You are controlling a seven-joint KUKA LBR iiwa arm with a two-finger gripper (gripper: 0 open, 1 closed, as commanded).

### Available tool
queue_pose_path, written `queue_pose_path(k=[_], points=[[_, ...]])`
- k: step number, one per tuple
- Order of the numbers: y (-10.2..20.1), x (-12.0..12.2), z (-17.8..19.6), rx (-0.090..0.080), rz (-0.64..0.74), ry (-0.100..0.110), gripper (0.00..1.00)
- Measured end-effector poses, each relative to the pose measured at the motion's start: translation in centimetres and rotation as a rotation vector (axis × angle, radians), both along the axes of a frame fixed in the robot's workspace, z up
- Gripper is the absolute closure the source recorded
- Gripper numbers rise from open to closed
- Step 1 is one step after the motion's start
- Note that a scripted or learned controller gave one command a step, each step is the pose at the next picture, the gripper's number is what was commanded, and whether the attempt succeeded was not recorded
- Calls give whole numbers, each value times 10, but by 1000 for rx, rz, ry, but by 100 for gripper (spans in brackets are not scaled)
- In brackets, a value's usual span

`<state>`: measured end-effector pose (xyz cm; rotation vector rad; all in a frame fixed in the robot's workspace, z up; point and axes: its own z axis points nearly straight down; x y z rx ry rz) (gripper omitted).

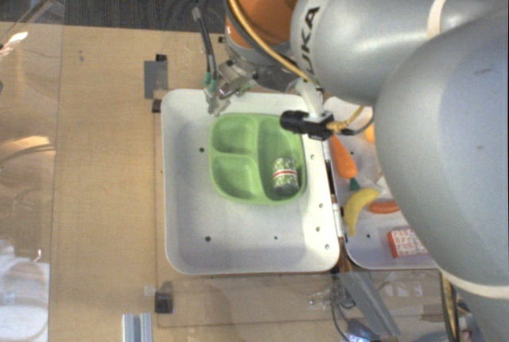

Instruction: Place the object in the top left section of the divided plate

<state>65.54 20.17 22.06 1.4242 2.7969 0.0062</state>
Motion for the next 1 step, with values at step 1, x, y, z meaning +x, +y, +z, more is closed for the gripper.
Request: queue_pose_path(k=[1], points=[[-84, 14, -92, 0, 62, -1, 100]])
